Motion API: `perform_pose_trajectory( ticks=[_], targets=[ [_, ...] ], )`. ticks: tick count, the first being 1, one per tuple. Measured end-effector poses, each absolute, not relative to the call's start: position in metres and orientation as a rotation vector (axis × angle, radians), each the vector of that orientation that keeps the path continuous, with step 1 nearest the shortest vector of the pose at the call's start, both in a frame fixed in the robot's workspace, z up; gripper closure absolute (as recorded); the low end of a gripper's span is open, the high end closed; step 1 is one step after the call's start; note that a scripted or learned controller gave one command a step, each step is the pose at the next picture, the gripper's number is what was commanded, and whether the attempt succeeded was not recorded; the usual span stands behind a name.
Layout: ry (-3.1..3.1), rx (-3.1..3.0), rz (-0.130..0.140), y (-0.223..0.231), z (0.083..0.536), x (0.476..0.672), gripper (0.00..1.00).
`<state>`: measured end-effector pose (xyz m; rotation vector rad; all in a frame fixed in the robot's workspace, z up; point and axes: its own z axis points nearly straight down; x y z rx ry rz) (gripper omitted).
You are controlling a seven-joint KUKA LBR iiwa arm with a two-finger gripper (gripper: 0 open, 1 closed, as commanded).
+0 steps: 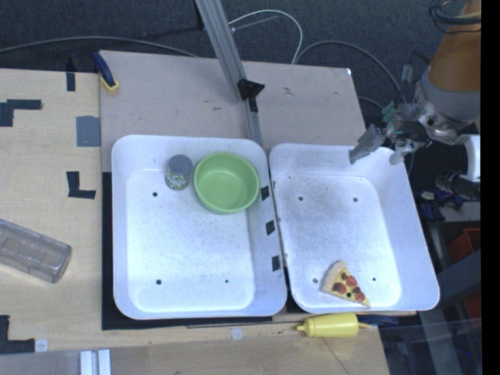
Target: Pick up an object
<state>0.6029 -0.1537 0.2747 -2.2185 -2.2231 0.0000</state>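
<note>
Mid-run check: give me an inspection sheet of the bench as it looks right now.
Surface: two white bins side by side, left bin and right bin.
Job's things: green bowl and small grey-lidded jar, touching, at the left bin's far end; pizza slice toy near the right bin's front.
Clutter: yellow bottle outside the right bin's front rim; clear container at left.
Grippers: gripper above the right bin's far right corner, holding nothing.
Cables: white cables behind the bench.
Surroundings: metal pole.
</note>
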Motion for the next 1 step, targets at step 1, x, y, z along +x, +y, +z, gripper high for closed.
perform_pose_trajectory(
  ticks=[1],
  targets=[
    [-2.224, -2.218, 0.001, -0.1538, 0.2747, 0.6028, 0.0]
  ],
)
